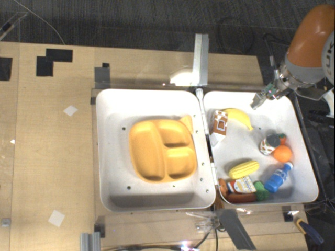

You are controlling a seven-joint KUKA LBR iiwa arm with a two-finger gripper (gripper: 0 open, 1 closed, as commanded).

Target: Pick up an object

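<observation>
Sausage (239,197) against right bin's (301,120) near rim, hand (260,100) over far edge, grip unclear.

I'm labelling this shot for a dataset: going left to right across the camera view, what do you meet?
Yellow divided tray → brown-and-white carton → banana → claw → orange.

Bright, even overhead light, slight softness
</observation>
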